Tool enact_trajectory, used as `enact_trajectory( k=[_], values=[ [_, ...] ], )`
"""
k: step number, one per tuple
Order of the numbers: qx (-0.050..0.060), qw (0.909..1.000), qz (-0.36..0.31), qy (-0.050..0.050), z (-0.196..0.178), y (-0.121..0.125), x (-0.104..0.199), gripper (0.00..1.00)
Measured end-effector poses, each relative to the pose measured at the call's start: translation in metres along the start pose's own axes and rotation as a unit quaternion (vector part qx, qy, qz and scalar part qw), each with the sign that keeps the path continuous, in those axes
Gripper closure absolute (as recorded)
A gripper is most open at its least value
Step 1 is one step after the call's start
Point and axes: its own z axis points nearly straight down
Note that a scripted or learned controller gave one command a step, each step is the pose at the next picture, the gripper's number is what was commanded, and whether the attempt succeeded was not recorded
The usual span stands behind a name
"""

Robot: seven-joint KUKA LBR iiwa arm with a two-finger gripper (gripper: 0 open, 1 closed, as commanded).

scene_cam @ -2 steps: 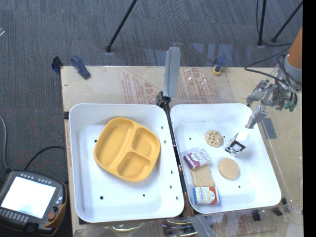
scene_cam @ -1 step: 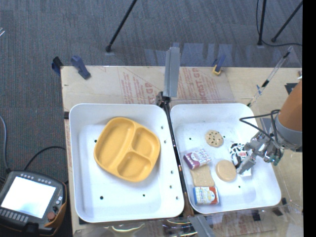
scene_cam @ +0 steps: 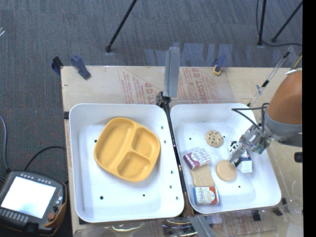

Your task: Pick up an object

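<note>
**Gripper low over the right bin, beside a tan disc**

Camera view. The arm [scene_cam: 289, 107], grey with an orange band, reaches in from the right and ends in the gripper [scene_cam: 240, 155], which sits low inside the right bin [scene_cam: 256, 194], near that bin's right half. How far the gripper is spread cannot be told at this resolution, and nothing can be made out between its tips.

Just to the gripper's lower left lies a round tan disc [scene_cam: 226, 171]; whether the tips touch it cannot be told. A small white block [scene_cam: 246, 166] lies right beside the gripper, on its lower right. Up and to the left of the gripper is a cookie [scene_cam: 214, 138] with dark chips, apart from it. Further left, past the disc, lie a maroon packet [scene_cam: 197, 158], a pale tan slab [scene_cam: 201, 177] below it, and an orange-and-blue packet [scene_cam: 206, 195] nearest the bin's front edge.

Well to the gripper's left, across the divider between the bins, the left bin [scene_cam: 86, 201] holds a yellow tray [scene_cam: 127, 148] with three compartments, lying flat. Both bins rest on a bench [scene_cam: 118, 83]. A handheld pendant [scene_cam: 30, 197] with a lit screen lies on the floor at the far lower left.
</note>
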Motion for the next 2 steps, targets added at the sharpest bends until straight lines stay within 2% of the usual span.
enact_trajectory(
  k=[1, 2],
  values=[
    [-0.007, 0.9866, 0.163, -0.012, 0.005, -0.002, 0.042, 0.0],
    [-0.01, 0.9869, 0.16, -0.018, -0.009, 0.0, 0.038, 1.0]
  ],
)
